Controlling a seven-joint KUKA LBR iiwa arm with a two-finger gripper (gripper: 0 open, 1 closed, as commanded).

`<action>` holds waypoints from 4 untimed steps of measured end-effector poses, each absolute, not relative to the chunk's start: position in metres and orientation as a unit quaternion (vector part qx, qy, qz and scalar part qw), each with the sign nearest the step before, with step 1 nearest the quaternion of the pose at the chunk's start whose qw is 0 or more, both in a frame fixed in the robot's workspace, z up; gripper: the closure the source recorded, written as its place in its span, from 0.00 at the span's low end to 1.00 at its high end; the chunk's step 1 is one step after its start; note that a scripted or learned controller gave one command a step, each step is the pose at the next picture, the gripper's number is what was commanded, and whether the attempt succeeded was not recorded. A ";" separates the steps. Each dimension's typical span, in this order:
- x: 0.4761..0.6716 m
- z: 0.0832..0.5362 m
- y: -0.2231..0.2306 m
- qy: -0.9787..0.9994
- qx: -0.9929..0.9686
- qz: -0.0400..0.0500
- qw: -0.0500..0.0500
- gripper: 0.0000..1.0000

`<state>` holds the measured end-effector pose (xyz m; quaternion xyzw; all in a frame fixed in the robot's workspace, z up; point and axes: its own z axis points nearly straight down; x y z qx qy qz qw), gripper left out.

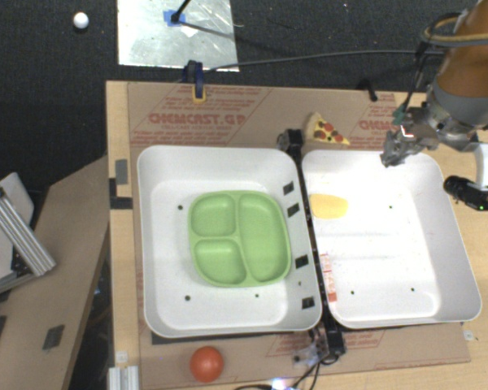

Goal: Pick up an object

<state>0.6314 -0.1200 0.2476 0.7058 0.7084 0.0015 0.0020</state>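
Plainly seen from the overhead camera: gripper point(393, 151) hanging over the far edge of the right bin point(390, 275), at the end of the grey arm point(472, 63) reaching in from the right. Open or closed: not to be made out at this size, and nothing seen held. Likeliest target, judging by nearness: the yellow piece point(328, 207), lying alone in the right bin near its left wall, towards the far half, well apart from the gripper. Probably light and somewhat soft, judging by its low, rounded outline; no sign of anything fragile. Low profile a likely difficulty, so best approached straight down and taken across the short axis, at mid-length, with room kept from the bin wall just beside it. Possibly slippery if smooth plastic; hard to say from here. Appearance: pale to warm yellow, an oblong blob, wider than deep, flat on the white floor, edges slightly blurred, no markings visible. Elsewhere, in the left bin point(159, 218): a green plate point(238, 238) with three compartments, lying flat in the middle, broad and stiff-looking, awkward for a narrow grasp. Outside the bins, on the surface point(228, 116): a pizza slice point(327, 130) just beyond the gap between the bins, and a red ball point(206, 363) near the front edge.
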 end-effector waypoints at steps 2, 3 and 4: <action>0.637 0.223 -0.015 0.711 0.704 0.001 0.000 1.00; 0.642 0.234 0.039 0.710 0.704 0.002 0.000 1.00; 0.640 0.241 0.091 0.710 0.704 0.001 0.000 1.00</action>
